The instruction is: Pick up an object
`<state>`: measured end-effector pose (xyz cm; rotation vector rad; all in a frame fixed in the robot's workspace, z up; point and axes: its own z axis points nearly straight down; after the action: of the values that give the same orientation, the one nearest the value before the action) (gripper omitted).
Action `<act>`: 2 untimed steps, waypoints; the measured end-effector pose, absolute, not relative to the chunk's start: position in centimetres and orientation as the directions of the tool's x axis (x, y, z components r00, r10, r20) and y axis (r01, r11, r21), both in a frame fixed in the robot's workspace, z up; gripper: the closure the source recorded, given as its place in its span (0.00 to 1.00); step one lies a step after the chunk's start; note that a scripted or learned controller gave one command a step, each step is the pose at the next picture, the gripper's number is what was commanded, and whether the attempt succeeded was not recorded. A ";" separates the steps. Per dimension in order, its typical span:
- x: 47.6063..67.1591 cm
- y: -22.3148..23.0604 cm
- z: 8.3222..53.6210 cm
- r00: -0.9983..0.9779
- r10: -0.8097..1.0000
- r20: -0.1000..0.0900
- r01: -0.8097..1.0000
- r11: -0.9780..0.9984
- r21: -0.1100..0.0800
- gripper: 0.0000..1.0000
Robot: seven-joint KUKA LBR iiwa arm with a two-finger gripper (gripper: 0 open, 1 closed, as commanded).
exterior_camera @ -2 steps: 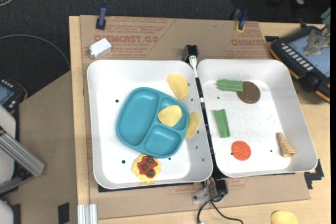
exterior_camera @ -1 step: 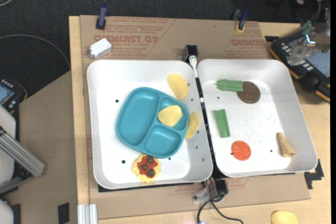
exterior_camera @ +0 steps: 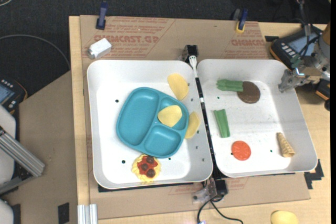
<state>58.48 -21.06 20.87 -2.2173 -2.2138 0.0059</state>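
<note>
The right bin holds a green bean-like piece beside a brown disc, a green stick, a red-orange round piece and a tan cone. My gripper hangs at the right bin's upper right rim, to the right of the brown disc and apart from every object. Nothing shows in it. In the left bin lies a blue divided plate with a yellow chip on it.
Two more yellow chips lie by the plate, and a small pizza toy sits below it. A white block and blue clamps stand on the cardboard at the back. A yellow object lies at the bottom right.
</note>
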 end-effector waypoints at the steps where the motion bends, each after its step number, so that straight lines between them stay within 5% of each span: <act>1: 58.2 -22.3 39.7 0.000 1.000 -0.010 1.000 0.001 0.021 1.00; 2: 55.8 -22.4 31.8 0.002 1.000 0.002 1.000 -0.002 -0.007 1.00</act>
<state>55.76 -22.38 31.82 -2.2192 -2.2151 0.0050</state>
